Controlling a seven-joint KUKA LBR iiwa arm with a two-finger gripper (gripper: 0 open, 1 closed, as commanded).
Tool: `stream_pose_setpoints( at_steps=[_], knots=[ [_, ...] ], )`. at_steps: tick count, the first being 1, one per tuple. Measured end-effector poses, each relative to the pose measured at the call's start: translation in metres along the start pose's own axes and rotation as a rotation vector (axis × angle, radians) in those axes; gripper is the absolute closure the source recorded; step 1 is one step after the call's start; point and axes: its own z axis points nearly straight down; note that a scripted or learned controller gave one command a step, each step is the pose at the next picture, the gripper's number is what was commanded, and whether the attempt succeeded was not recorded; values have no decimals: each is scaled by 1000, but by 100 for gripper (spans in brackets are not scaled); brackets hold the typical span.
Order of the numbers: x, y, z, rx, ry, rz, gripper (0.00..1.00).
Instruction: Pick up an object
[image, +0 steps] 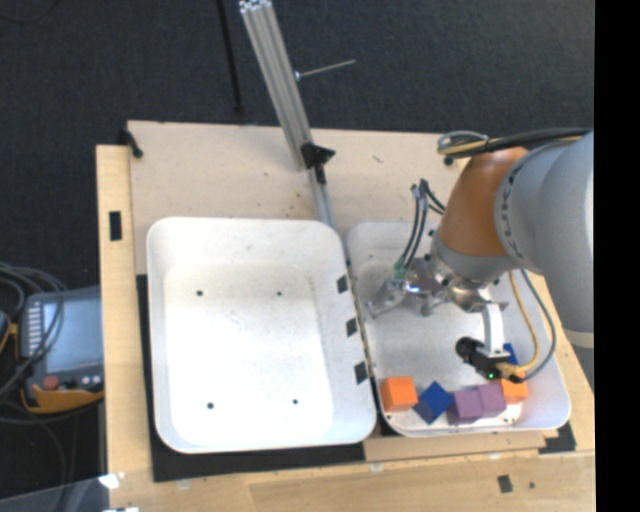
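- Right bin (425, 345): holds the pickable stock.
- Orange block (398, 392), blue block (434, 401), purple block (478, 403): crowded in a row against the near wall, probably because the wall stops them sliding.
- Gripper (385, 298): low over the bin's left part, beside the wall shared with left bin (250, 330). Spread or closed: cannot tell. Nothing seen gripped.
- Blocks well apart from gripper, nearer the bench front.

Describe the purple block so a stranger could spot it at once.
Look at the white bin beneath the arm. Along its near edge runs a row of blocks. The purple block lies between a blue cube and an orange piece, and it alone is purple.
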Motion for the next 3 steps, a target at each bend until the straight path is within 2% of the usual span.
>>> stream_pose_setpoints(
  at_steps=[1,2,3],
  knots=[
    [-1,1,10,-6,-1,1,0],
    [-2,2,-2,-9,1,8,100],
    [-1,-4,-63,-12,0,2,100]
  ],
)
